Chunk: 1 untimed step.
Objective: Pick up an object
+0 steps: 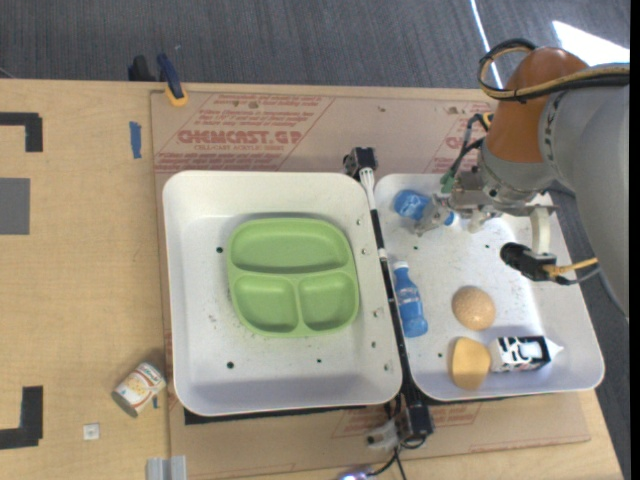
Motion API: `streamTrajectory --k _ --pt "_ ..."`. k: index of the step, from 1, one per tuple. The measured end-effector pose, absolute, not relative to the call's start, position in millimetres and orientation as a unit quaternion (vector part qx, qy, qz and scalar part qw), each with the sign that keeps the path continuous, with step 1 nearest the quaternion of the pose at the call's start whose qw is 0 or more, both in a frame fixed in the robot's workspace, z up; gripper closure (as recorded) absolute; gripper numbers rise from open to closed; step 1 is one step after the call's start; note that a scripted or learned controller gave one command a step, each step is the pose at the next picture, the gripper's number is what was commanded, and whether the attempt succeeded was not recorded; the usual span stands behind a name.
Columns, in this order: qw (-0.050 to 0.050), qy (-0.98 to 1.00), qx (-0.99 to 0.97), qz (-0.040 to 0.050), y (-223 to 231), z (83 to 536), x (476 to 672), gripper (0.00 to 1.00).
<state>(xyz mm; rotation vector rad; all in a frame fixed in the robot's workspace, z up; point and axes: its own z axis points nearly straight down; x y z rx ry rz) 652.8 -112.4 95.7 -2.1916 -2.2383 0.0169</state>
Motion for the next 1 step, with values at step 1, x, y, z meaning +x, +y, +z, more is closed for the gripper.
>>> streamTrajectory --k 1 --pt "0.001 -0.579 -0.815 0.0001 -96.8 85.7 627.5 0.00"
